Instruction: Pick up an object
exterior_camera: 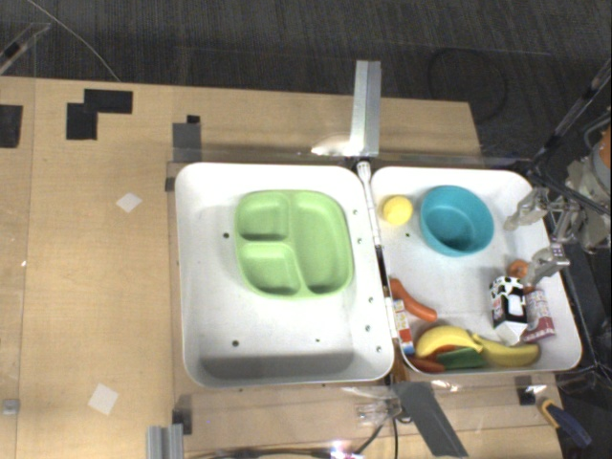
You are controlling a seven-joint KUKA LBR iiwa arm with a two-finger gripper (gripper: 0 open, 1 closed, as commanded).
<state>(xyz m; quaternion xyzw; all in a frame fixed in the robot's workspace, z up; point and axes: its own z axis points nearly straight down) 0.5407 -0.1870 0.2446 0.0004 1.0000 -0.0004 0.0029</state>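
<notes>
The gripper [547, 229] hangs over the right bin's [478, 182] far edge, fingers spread and holding nothing. The approach is in hand: the black-and-white carton [510, 301] lies just below the fingertips, calling for a descent and close.

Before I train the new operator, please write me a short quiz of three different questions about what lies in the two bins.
1. True or false: the green divided plate lies in the left bin.
2. Which thing sits right beside the teal bowl, on its left in the camera view? A) yellow ball B) banana C) black and white carton
3. Fill the gap: the banana lies along the ______ edge of the right bin, the edge nearest the bottom of the view.

Key
1. True.
2. A, the yellow ball.
3. Front. The gripper is over that bin's right rim.
</notes>
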